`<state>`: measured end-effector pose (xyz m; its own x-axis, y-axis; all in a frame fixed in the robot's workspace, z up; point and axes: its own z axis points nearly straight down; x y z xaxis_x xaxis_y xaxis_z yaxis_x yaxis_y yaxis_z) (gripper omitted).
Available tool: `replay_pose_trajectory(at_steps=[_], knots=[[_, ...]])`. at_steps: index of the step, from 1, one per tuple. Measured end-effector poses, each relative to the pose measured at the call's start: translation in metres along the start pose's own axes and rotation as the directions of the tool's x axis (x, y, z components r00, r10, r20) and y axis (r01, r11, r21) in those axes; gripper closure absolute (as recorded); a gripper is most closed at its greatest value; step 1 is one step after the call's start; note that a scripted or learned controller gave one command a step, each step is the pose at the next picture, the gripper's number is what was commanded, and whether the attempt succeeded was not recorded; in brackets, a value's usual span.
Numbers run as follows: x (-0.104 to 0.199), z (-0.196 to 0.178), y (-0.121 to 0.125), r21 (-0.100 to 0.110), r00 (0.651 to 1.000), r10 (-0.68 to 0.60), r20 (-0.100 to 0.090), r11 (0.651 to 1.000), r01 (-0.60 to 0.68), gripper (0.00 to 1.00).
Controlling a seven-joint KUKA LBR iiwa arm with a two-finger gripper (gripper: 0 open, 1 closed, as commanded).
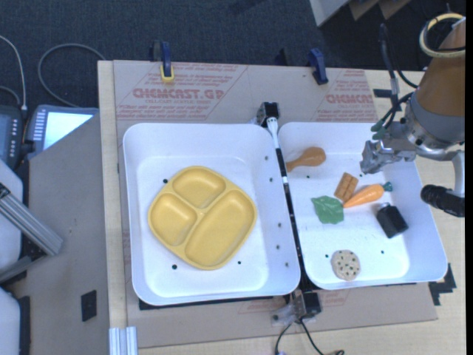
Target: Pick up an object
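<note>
The right bin (421,268) holds a brown chicken drumstick (307,157), a tan cracker (345,186), an orange carrot (364,195), a green leaf (328,209), a black block (391,220) and a round cookie (345,264). My gripper (375,158) hangs over the bin's upper right part, just above the carrot and to the right of the drumstick. Nothing shows between its tips.
The left bin (140,198) holds a yellow divided plate (202,217). A black divider strip (284,191) runs between the two bins. Blue clamps (165,56) sit on the bench's far edge. The arm's orange band (443,87) stands at the right.
</note>
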<state>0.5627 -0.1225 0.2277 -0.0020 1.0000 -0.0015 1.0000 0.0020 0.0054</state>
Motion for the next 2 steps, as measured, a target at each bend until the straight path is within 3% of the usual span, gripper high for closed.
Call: replay_pose_trajectory(at_steps=[1,2], knots=[[0.000,-0.030,0.001,0.000,1.000,0.001,0.000,1.000,-0.001,1.00],[0.053,-0.016,0.011,0.008,1.000,-0.002,-0.002,1.000,0.002,1.00]])
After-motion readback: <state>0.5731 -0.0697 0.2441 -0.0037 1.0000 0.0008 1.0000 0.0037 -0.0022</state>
